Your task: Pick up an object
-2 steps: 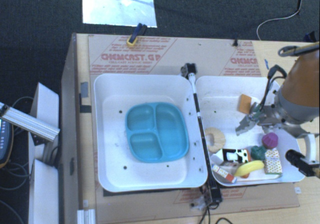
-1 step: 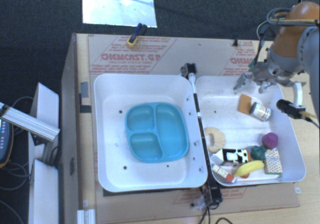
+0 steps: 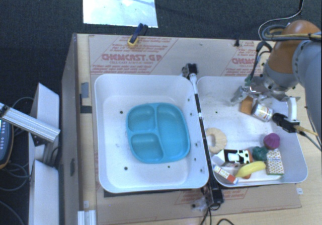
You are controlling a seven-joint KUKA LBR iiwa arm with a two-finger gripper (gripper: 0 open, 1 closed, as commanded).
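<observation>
Arm [image 3: 297,55] bent low, gripper [image 3: 251,99] seemingly touching small can [image 3: 262,112], right bin [image 3: 221,88]

You see two white bins side by side. The left bin [image 3: 108,133] holds a blue divided tray [image 3: 157,132]. The gripper [image 3: 250,93] hangs over the right bin [image 3: 297,161], beside an orange block [image 3: 245,105] and a small can [image 3: 262,112]. Near the front edge lie a purple ball [image 3: 271,140] and a banana [image 3: 250,168].
</observation>
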